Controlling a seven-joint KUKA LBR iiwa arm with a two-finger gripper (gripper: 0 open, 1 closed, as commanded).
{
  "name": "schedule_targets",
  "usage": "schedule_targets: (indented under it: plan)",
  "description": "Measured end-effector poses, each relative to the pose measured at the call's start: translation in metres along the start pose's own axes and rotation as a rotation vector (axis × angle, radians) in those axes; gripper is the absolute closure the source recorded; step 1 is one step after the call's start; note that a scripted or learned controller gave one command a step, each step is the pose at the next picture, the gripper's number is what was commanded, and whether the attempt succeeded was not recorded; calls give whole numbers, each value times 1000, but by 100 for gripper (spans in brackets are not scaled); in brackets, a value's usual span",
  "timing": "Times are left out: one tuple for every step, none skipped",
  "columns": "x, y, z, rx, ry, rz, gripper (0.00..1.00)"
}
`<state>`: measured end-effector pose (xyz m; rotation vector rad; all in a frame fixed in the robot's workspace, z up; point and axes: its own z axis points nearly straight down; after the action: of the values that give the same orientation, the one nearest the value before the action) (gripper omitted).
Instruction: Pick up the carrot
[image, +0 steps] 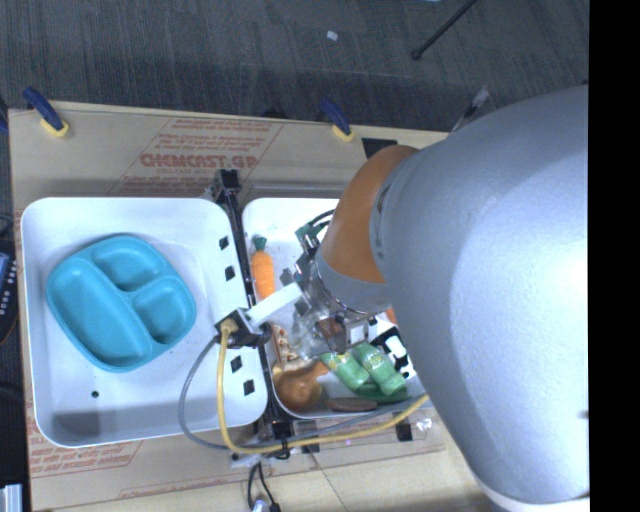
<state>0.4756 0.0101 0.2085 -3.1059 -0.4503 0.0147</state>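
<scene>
1. The small orange carrot with a green top (262, 272) lies in the right white bin (285, 212), against its left wall.
2. The gripper (312, 322) hangs just beside it; its opening cannot be told.
3. Judged: approach step; next, centre over the carrot.

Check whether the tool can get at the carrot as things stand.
Probably yes. The carrot lies uncovered along the right bin's left wall, just left of the tool. The wall close beside it may crowd one finger.

Even bright light, soft shadows, slight blur
</scene>
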Motion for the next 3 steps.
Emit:
schedule_targets:
  plan:
    - [49,-53,-16,-1,1,70,100]
    - [11,-40,18,1,-5,-75,100]
    - [28,-97,-39,1,3,-26,100]
